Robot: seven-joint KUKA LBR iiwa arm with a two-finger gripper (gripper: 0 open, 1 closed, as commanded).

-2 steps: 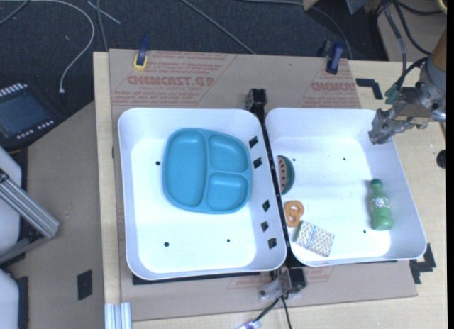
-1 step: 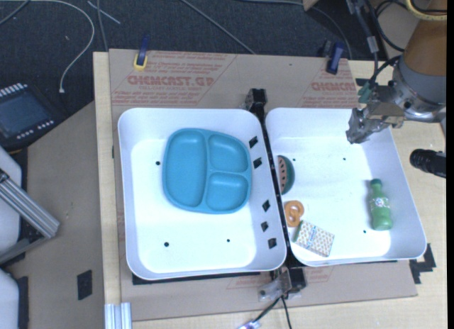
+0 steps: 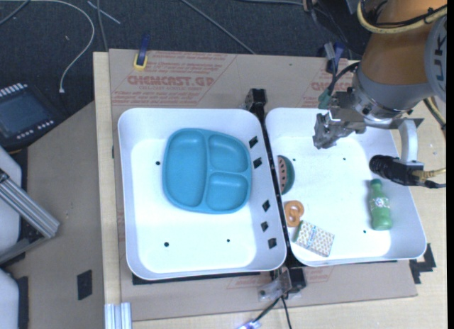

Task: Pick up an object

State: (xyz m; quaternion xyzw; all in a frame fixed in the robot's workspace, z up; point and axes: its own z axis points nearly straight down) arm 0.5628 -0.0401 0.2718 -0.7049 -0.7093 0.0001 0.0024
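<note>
While the gripper (image 3: pixel 325 138) hangs above the far part of the right bin (image 3: pixel 408 239), nothing shows between its fingers and their spread cannot be told. No pick is done yet: below it lie a pretzel (image 3: pixel 294 211), a green bottle (image 3: pixel 380 205) and a patterned packet (image 3: pixel 315 238).

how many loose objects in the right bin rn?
4. A green plastic bottle by the right wall; a patterned flat packet at the front; an orange pretzel-shaped toy just behind it; a watermelon-slice toy against the left wall, partly hidden.
</note>
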